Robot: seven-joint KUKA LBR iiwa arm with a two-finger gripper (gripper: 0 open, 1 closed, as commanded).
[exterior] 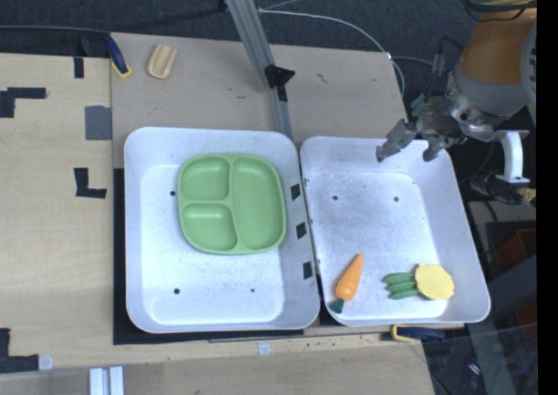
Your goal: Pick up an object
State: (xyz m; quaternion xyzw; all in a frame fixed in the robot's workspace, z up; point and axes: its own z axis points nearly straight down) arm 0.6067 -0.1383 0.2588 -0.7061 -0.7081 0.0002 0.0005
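Note:
An orange toy carrot (pixel 350 276) lies near the front left of the right bin (pixel 392 184). To its right lie a green toy pod (pixel 400 284) and a yellow round toy (pixel 434 282), touching each other. My gripper (pixel 407 148) hangs over the far edge of the right bin, well away from the toys. Its two fingers are spread apart with nothing between them.
The left bin (pixel 148 236) holds a green divided plate (pixel 233 203). A grey pole (pixel 253 31) slants across the bench behind the bins. A tan block (pixel 161 61) and a blue-yellow clip (pixel 117 55) lie on the bench at the far left.

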